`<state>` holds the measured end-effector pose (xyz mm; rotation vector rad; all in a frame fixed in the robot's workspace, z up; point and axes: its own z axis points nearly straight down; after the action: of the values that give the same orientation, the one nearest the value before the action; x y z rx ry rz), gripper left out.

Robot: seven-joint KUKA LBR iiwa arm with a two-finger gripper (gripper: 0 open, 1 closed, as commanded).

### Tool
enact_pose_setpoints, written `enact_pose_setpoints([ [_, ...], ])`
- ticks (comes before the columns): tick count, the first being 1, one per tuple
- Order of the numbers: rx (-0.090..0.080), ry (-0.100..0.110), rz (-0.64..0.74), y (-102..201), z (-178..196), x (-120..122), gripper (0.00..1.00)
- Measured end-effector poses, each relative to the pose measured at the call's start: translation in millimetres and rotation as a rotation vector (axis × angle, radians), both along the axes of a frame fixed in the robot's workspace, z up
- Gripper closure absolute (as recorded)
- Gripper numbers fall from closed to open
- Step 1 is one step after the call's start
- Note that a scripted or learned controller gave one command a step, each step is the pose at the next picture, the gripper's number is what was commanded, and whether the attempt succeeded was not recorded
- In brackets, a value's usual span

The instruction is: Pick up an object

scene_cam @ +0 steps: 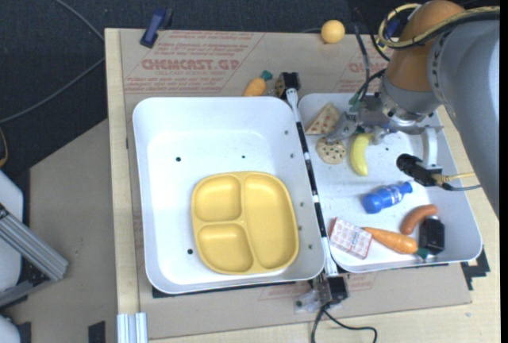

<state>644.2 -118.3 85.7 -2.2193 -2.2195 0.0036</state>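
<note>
Yellow plastic marks both the divided plate [244,221] lying in the left bin [159,175] and the banana [359,155] lying in the right bin [460,206], where the gripper [361,121] is seen lowered just above the banana's upper end, beside a cracker [322,120] and a cookie [331,151]. Whether anything is gripped cannot be told, since the arm's wrist hides the view there. Nearer the front of the right bin a blue bottle [386,197], a sausage [418,217], a carrot [390,239], a small red-and-white packet [349,237] and a black object [432,234] are laid apart from one another.
</note>
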Motion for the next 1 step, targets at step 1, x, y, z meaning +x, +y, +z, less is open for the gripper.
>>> enact_pose_setpoints([
  [1,0.000,-0.006,0.002,1.3,11.2,1.7,1.00],
])
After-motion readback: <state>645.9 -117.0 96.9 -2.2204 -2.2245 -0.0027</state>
